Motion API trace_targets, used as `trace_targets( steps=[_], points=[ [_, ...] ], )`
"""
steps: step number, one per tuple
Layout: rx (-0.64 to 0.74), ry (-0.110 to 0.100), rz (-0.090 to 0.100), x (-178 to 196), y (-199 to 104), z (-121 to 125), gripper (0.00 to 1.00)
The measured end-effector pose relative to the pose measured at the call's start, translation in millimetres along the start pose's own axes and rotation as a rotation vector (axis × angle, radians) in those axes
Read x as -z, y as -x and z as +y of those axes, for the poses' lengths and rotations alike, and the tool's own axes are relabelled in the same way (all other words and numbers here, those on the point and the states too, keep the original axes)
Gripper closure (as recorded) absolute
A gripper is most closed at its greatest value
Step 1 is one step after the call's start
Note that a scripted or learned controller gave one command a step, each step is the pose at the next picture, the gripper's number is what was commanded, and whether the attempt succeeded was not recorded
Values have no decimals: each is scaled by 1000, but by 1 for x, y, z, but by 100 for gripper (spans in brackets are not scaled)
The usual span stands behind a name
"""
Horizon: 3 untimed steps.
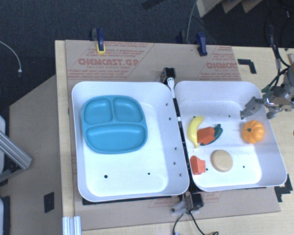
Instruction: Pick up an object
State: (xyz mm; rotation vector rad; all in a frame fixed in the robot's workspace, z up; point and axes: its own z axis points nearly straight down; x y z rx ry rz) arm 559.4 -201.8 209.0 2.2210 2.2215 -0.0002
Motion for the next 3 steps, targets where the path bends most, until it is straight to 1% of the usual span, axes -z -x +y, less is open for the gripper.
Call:
trace_targets(
  steps=[1, 2, 3],
  points=[
    [0, -5, 2, -43, 0, 1, 0],
    [1, -3, 2, -86, 4, -1, 0],
    [0, -5, 2, -127, 3, -1, 0]
  ],
)
